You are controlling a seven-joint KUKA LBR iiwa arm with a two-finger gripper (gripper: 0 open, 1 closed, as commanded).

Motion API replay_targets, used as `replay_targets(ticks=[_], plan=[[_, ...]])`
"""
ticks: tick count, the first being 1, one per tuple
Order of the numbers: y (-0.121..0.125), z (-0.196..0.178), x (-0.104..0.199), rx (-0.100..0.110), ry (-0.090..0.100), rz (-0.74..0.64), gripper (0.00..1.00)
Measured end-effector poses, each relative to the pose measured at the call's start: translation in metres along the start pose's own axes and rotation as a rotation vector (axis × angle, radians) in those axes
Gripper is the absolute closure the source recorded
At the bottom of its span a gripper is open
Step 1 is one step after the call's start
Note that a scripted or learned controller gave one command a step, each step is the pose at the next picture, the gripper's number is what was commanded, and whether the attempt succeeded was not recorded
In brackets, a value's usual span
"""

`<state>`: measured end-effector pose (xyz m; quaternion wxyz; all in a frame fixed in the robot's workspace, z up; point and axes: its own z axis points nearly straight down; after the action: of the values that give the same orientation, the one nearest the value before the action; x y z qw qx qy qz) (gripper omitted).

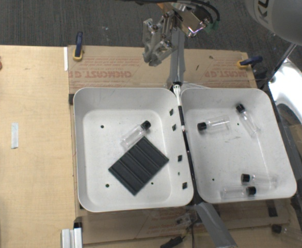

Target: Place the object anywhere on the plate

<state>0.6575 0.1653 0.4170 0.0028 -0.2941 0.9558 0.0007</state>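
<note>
Above the bins' far edge, jaws (155, 48) over cardboard (192, 68).

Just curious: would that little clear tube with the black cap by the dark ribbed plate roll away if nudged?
Probably. The tube looks round and lies on its side, so it would likely roll. Clear and smooth, it may be slippery. It looks light beside the plate.

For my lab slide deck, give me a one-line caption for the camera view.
Gripper raised beyond two white bins; left bin holds a dark plate and one vial.
</note>
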Motion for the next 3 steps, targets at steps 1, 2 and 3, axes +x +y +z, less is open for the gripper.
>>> replay_targets(ticks=[1, 2, 3], plan=[[0.051, -0.001, -0.038, -0.001, 0.001, -0.083, 1.00], [0.048, -0.010, -0.038, -0.001, -0.005, -0.076, 1.00], [-0.002, -0.025, -0.002, 0.000, 0.001, -0.158, 1.00]])
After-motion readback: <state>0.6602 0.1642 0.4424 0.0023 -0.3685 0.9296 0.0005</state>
